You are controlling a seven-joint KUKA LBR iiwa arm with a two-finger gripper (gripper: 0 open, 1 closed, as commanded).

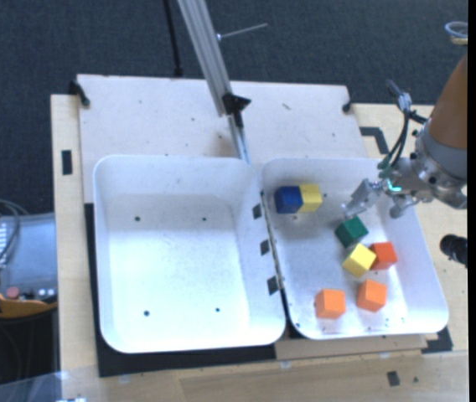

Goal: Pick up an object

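The right bin (422,308) holds several small blocks. A blue block (287,199) and a yellow block (310,197) touch near its far left. A green block (352,230), a second yellow block (359,260) and a red-orange block (383,255) cluster in the middle. Two orange blocks (330,303) (371,295) lie near the front. My gripper (379,202) hangs over the bin's far right part, just above and right of the green block. It is open, its fingers spread with nothing between them.
The left bin (112,224) sits beside the right one, sharing a middle wall. A slanted metal pole (209,53) rises behind the bins. A grey box with cables (20,262) stands off the bench at the left.
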